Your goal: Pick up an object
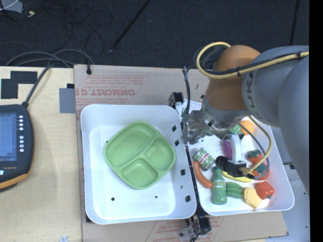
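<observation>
Claw (194, 131) is sitting low at the right bin's (285, 198) upper-left corner, open or closed I cannot tell, with the toy pile just below it: striped can (204, 158), green bottle (218, 186), orange carrot (203, 176), while the green divided plate (140, 155) is lying in the left bin (96, 185).

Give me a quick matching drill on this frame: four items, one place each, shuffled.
Items:
1. plate
2. bottle
3. pendant
4. carrot

Places:
A. bench, far left
B. right bin, against the left wall
C. left bin, centre
D. right bin, near edge, right of the carrot

Pairs: 1-C, 2-D, 3-A, 4-B
</observation>
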{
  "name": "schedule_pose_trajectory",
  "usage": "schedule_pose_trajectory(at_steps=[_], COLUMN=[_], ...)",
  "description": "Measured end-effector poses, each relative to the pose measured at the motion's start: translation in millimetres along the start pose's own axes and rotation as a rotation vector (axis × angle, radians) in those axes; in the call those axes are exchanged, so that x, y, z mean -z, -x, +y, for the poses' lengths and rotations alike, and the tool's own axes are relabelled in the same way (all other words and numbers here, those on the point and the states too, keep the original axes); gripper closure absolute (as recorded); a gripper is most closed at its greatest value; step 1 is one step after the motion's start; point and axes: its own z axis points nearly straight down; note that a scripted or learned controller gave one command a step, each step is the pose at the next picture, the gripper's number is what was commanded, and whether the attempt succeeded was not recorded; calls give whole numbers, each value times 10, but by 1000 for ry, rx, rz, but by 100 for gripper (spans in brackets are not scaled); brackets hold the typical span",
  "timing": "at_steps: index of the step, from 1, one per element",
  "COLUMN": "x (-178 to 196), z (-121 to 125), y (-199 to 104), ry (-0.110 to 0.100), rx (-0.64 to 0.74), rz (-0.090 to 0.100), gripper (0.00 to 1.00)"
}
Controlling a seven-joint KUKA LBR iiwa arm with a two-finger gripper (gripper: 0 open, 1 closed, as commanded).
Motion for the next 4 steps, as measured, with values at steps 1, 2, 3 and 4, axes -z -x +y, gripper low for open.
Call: schedule_pose_trajectory(at_steps=[1,2,3,4], x=[870,2238,1113,1680], z=[-520,-1006,-1018,-1003], y=[103,-91,-522,-313], ry=[0,9,-16,-2], rx=[-10,-7,-7,-11], rz=[-4,-3,-6,-6], gripper=[100,100,100,100])
